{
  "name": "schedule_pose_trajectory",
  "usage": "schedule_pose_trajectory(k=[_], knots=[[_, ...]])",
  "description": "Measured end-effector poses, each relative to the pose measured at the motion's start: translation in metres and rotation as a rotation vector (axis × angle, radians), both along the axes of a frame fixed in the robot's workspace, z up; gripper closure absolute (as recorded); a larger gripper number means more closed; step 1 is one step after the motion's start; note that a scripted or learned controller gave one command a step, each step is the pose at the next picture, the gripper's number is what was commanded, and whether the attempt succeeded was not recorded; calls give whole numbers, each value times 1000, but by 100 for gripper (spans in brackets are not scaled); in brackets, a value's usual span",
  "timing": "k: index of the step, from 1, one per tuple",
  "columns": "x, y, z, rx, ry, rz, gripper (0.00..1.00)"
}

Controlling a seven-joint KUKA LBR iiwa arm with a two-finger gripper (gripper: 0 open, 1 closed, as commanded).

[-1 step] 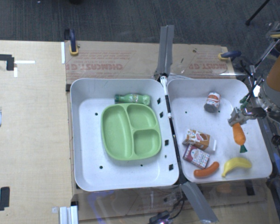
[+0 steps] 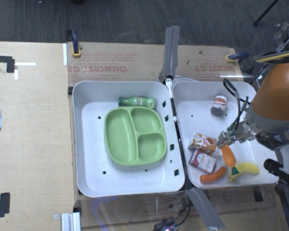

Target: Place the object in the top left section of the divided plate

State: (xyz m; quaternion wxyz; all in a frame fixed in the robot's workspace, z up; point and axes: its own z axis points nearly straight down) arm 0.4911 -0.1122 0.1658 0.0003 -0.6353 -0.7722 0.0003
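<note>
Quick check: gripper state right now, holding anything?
Gripper: low in the right bin over the carrot and cartons; open or closed cannot be told, no grasp visible.

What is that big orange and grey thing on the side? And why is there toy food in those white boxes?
That is a robot arm, seen by a camera fixed above the bench and looking down. At its end is a gripper, the part it grabs with, hovering low over the toys in the right bin. I cannot tell if it is holding anything.

That bin holds pretend food: a small can, two little cartons, a carrot, a sausage and a banana.

The left bin holds a green divided plate with a green bottle lying just behind it. The robot's job is to put a toy into the plate's top left section.
</note>
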Motion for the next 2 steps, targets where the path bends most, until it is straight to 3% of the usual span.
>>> schedule_pose_trajectory(k=[1, 2], knots=[[53, 57, 26, -1, -2, 238, 100], [83, 131, 26, -1, -2, 470, 100]])
